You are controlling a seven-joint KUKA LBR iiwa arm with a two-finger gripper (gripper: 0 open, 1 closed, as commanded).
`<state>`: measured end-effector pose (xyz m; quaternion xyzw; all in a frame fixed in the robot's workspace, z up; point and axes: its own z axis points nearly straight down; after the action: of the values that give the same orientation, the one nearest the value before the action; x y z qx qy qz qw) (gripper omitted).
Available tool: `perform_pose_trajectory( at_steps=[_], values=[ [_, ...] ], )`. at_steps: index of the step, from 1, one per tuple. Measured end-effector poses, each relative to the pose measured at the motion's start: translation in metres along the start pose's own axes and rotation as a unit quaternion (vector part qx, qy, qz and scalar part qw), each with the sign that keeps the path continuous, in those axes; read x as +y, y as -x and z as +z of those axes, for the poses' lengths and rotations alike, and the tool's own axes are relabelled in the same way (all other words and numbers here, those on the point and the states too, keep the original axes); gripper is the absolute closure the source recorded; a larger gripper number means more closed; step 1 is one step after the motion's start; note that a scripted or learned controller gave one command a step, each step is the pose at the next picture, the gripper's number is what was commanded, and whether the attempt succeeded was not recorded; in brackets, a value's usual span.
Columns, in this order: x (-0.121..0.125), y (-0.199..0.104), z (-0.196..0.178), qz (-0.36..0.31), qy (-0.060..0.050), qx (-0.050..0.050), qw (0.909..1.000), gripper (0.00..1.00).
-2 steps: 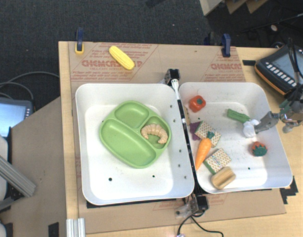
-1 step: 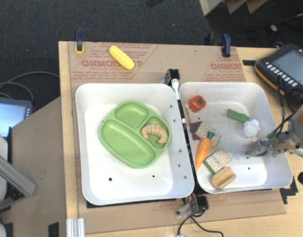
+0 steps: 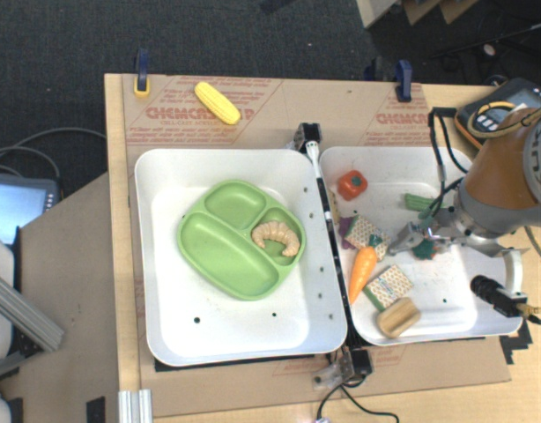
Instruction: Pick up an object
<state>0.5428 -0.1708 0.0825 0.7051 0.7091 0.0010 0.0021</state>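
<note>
Two white bins sat side by side on surface (image 3: 121, 236). Right bin (image 3: 447, 320), near edge: tan block (image 3: 398, 317), patterned square piece (image 3: 389, 285), orange carrot (image 3: 362, 271) leaning toward dividing wall. Mid-bin: tool (image 3: 411, 238) low beside small dark-green item (image 3: 424, 249); finger spread and any hold could not be told. Farther: green piece (image 3: 418, 203), red-orange tomato-like object (image 3: 352, 184). Left bin (image 3: 165, 307) held green divided plate (image 3: 222, 258), pale shrimp-like item (image 3: 277, 236) in its right compartment. Yellow corn cob (image 3: 217, 102) lay on cardboard behind bins.
</note>
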Motion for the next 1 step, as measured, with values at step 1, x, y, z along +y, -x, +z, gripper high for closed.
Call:
perform_pose_trajectory(
  at_steps=[1],
  values=[
    [-0.0022,0.0030,-0.0126,0.003,0.001,-0.001,1.0000,1.00]
  ],
)
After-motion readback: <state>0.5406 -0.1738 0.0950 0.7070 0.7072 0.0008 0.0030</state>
